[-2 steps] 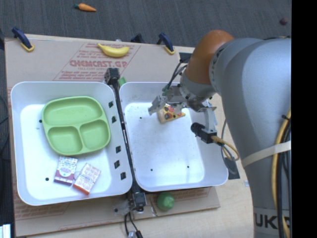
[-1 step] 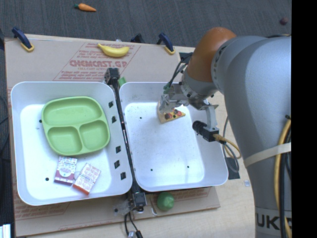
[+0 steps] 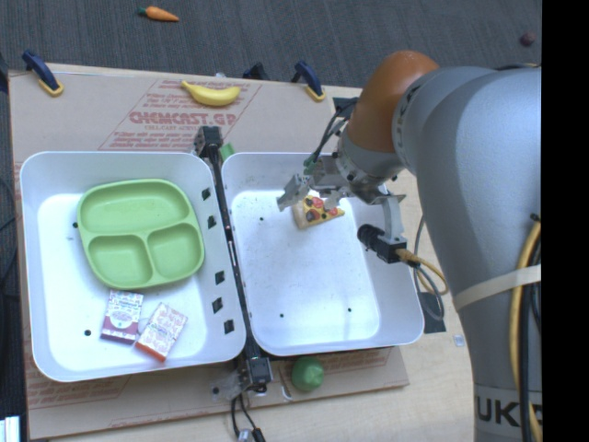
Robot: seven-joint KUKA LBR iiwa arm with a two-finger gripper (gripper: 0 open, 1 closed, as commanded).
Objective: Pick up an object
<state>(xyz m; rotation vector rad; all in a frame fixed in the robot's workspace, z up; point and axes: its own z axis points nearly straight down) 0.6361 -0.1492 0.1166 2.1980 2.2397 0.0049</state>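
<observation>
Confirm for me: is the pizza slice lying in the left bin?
No, the pizza slice sits in the right bin, under the gripper.

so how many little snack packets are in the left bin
2, side by side in the left bin, near its front edge below the green divided plate: one packet on the left, the other packet beside it.

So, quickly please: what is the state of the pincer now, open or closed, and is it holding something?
Pincer: over the right bin, right at the pizza slice toy; open or closed, holding or not, cannot be told.
</observation>
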